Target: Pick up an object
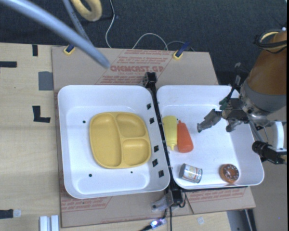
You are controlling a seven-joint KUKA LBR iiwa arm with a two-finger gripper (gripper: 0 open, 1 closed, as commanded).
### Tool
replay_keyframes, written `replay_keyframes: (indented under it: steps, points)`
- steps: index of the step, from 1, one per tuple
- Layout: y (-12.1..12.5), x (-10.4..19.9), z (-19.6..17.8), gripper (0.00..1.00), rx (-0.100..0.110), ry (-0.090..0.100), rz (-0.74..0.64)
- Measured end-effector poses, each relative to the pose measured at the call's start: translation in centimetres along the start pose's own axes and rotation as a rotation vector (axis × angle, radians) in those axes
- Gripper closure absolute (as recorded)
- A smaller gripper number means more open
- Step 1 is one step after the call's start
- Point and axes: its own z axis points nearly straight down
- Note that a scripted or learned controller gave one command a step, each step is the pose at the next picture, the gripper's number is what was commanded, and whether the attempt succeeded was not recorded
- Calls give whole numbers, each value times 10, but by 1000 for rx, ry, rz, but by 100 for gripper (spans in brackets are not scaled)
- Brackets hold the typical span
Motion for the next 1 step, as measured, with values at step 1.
replay_keyframes:
  steps: [1]
  points:
    - [2, 0, -4, 0, -9, -1, -2]
